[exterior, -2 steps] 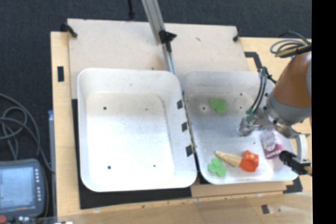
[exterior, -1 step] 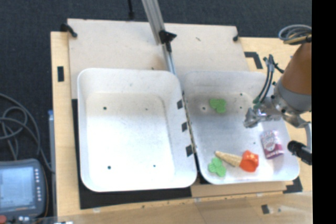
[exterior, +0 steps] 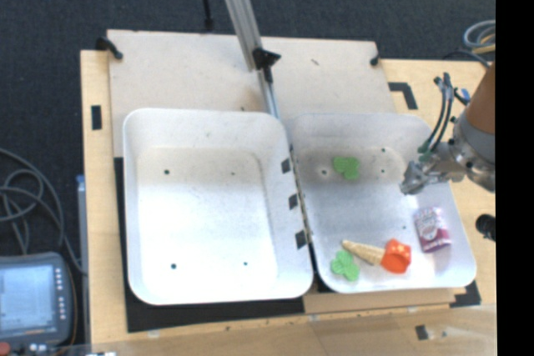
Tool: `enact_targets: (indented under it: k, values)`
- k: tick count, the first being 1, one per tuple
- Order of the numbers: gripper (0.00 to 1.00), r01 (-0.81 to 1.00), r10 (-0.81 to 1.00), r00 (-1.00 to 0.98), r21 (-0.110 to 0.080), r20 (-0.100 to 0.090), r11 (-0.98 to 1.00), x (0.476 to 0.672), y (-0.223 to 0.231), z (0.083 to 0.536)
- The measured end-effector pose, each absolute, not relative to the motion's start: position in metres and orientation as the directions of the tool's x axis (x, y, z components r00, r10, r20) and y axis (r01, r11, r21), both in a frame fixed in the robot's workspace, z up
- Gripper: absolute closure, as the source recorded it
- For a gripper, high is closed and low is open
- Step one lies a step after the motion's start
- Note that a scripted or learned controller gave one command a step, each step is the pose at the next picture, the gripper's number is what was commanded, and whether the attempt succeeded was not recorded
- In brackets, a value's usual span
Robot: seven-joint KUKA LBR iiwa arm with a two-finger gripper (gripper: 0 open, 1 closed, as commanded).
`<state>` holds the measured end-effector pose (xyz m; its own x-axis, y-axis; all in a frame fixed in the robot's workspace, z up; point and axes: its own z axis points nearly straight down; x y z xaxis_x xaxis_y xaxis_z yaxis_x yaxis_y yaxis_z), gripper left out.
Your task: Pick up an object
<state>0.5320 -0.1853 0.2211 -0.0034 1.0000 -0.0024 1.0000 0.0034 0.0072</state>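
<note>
A: So, where is the gripper (exterior: pixel 415 178)?

B: Over the right shallow white bin (exterior: pixel 321 137), near its right wall, on the grey arm (exterior: pixel 476 133) reaching in from the right. I cannot tell how it is set or whether it has hold of anything.

A: And the objects?

B: All lie in the right bin. A small purple-and-white packet (exterior: pixel 431 229) lies just below the gripper. An orange block (exterior: pixel 397 256) touches a tan cone (exterior: pixel 360 250); a green leafy piece (exterior: pixel 345 266) lies beside them. Another green piece (exterior: pixel 346 167) sits nearer the bin's far side. The left white bin (exterior: pixel 142 146) stands alongside.
</note>
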Motion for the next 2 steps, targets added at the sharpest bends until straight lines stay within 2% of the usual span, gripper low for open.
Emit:
enact_targets:
  k: [1, 2]
  values:
    - [1.00, 1.000, 1.000, -0.005, 0.006, -0.002, 0.005, 0.534, -0.186, 0.250]
    - [1.00, 1.000, 1.000, -0.007, 0.003, 0.000, 0.007, 0.561, -0.148, 0.248]
